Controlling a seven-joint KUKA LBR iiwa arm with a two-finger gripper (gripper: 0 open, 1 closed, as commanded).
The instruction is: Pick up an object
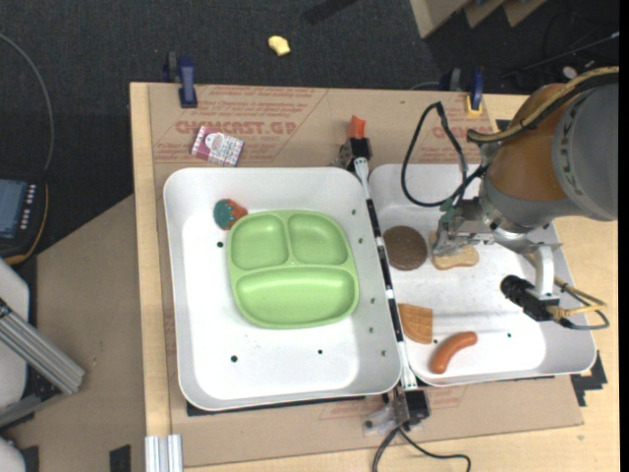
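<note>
low in the right bin (550,362), the claw (458,247) touches a tan piece (456,258); finger state unclear.

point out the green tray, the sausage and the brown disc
green tray (292,268), camera view, divider ridge at its middle
sausage (453,350), camera view, middle of its length
brown disc (404,248), camera view, centre of its top face

Glossy smooth plastic forms the green divided plate (292,268) and white bins (197,342); the bench (147,264) looks matt cardboard-brown.
</note>
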